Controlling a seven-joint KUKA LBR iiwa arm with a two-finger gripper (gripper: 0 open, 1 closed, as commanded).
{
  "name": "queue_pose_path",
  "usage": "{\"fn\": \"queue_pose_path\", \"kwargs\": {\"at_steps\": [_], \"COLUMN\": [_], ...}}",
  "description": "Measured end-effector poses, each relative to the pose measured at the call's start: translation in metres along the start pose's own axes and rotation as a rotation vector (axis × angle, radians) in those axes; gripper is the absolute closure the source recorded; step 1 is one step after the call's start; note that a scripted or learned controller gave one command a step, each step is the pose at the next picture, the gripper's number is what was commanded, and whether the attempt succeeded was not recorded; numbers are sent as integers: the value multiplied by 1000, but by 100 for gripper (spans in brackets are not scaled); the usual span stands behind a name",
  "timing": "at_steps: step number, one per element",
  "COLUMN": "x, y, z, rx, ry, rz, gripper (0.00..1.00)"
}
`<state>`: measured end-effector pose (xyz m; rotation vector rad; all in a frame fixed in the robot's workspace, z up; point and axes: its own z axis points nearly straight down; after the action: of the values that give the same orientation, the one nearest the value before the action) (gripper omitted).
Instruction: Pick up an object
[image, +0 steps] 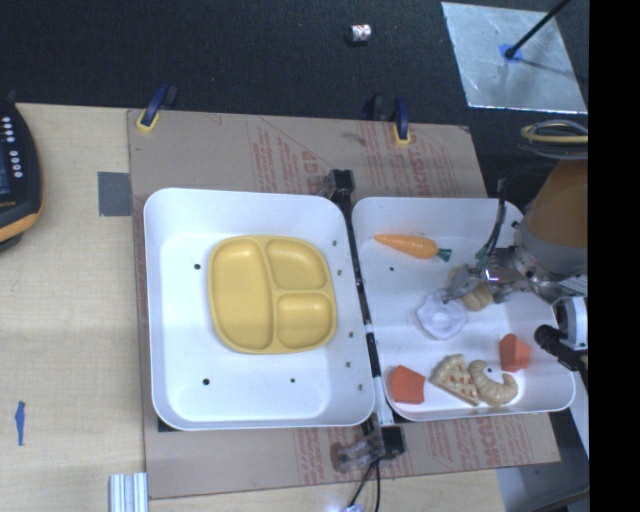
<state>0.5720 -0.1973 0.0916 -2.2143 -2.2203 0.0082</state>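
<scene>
The right bin (400, 215) holds several small items: an orange carrot (405, 245) at the back, a clear plastic piece (441, 318) in the middle, and a red block (515, 350) at the right. Along the front lie an orange-red wedge (406, 384), a tan waffle-like piece (458, 378) and a pale curled piece (497, 386). My gripper (472, 287) reaches in from the right and hangs low over the bin's right middle. It is just above a small tan object (480, 297) and beside the clear piece. The grey wrist hides what lies under it.
The left bin (170, 300) holds a yellow divided plate (271, 294). Black clips join the bins at the back (342, 183) and front (385, 440). A handheld controller (15, 170) lies at the far left of the bench.
</scene>
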Motion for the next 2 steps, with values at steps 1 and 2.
{"fn": "queue_pose_path", "kwargs": {"at_steps": [1, 2], "x": [-1, 80], "y": [2, 42], "z": [-11, -132], "rx": [-3, -21], "ry": [-1, 0], "rz": [-2, -11], "gripper": [100, 100]}}
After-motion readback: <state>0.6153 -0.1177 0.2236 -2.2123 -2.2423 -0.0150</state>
